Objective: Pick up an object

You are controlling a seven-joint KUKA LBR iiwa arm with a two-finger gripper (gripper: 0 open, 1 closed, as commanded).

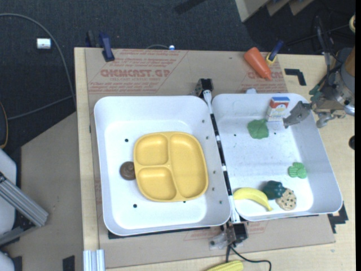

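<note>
Gripper (309, 113) above right bin's (321, 151) far corner, jaw state unclear, beside carton (278, 107).

The right bin (316, 145) holds six small things. A small white carton (277, 108) with a red top and a blue patch stands upright near the far wall. Just in front of it, to its left, lies a flat green leafy piece (259, 129). A smaller light-green lump (298, 171) sits close to the right wall. At the near edge a yellow banana (253, 198) lies curved, with a dark green piece (274, 188) beside it and a speckled cookie (287, 199) touching that piece.
</note>
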